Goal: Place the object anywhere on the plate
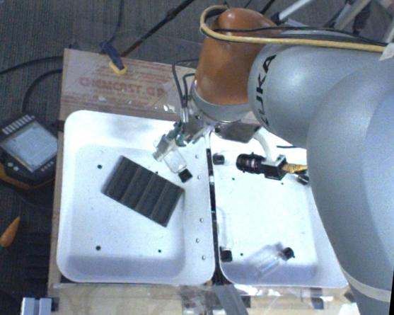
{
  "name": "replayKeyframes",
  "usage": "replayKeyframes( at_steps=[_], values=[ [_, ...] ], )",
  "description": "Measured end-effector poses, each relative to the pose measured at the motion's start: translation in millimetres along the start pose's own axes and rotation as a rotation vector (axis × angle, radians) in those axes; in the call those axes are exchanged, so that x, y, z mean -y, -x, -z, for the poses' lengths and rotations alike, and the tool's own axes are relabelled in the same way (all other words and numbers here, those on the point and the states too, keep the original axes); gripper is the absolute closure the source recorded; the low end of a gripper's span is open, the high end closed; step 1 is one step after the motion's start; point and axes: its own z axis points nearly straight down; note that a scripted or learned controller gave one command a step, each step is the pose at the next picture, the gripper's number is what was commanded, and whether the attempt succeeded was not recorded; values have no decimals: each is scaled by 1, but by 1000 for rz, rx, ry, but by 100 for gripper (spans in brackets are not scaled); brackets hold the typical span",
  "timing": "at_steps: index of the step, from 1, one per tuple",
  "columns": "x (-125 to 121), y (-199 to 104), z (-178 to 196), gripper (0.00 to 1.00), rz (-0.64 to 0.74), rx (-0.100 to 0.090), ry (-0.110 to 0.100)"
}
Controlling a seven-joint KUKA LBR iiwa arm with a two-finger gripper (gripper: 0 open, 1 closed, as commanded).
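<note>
Lying in the left bin point(70, 259), the dark ribbed plate point(143, 191) runs its long axis from upper left to lower right. Beyond it, up and right, the gripper point(171, 150) hovers, seemingly pinching a small clear object point(174, 160).
</note>
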Motion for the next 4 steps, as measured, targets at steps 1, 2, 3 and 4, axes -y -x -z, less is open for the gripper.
replayKeyframes(
  at_steps=[1, 2, 3, 4],
  values=[
    [-45, 11, 27, 100, 89, 2, 1],
    [-81, -82, 180, 100, 263, 1, 3],
    [-104, -63, 194, 100, 442, 2, 2],
    [-52, -114, 235, 100, 646, 1, 2]
  ],
)
